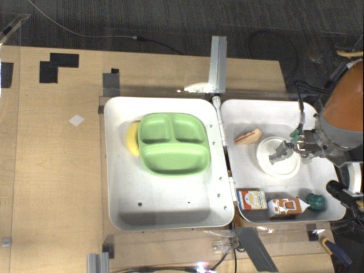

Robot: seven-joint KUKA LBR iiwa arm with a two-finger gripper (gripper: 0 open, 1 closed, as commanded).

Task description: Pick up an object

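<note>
Claw [278, 154] hangs over the white bowl [278, 158]; finger spread cannot be told. Nearest candidate, the hot dog [248, 136], lies up-left, long axis slanting.

Glossy green plastic tray [173, 143], matt wooden bench [51, 152]

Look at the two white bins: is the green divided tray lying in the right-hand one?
No, the green divided tray lies in the left bin, partly covering a yellow object.
</note>
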